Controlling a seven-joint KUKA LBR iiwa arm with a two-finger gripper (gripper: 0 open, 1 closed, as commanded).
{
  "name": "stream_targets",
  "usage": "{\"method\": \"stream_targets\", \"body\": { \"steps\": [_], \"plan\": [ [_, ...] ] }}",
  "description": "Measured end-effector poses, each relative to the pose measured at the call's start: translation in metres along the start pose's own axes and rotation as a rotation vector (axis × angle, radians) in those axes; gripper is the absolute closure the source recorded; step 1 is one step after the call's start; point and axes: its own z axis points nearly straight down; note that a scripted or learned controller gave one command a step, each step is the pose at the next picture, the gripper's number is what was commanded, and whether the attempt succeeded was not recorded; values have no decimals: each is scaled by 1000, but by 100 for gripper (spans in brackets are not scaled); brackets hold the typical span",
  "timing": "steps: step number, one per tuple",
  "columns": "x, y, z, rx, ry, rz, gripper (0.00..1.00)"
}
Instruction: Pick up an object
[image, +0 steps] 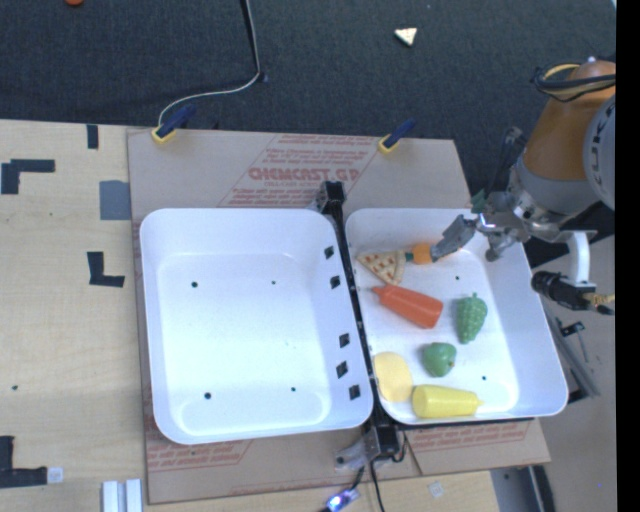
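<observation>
Finding a yellow toy (445, 401) lying nearest, against the front wall of the right bin (535, 340), with a paler yellow piece (393, 377) touching it on the side toward the divider.

Taking the small orange piece (422, 253) as the likely pick: sitting at the back of that same bin, just beside a pizza-slice toy (380, 265) and right at the tip of one finger (452, 240). Hanging the gripper (473, 242) low over the bin's back corner, released, fingers spread and gripping nothing. Judging this to be the approach, not yet a grasp, with the piece lying off to one side of the gap and not between the fingers.

Working outward: passing an orange carrot (408, 305) lying slantwise near the middle, a knobbly green toy (470, 317) apart from it toward the outer wall, and a smaller green piece (438, 357) just behind the yellow toy. Keeping all seven things loose and flat on the bin floor, none stacked, most with room around them for fingers.

Reaching in with the arm (570, 130) over the back rim. Leaving the left bin (160, 300) alongside, touching the right one along a black clip line.
</observation>
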Motion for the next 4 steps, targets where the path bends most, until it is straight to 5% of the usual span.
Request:
{"method": "stream_targets", "body": {
  "steps": [1, 2, 3, 4],
  "plan": [
    [24, -52, 118, 11, 4, -1, 0],
    [23, -48, 101, 3, 1, -2, 100],
    [4, -11, 96, -3, -1, -1, 100],
    [4, -12, 97, -1, 0, 0, 0]
  ]
}}
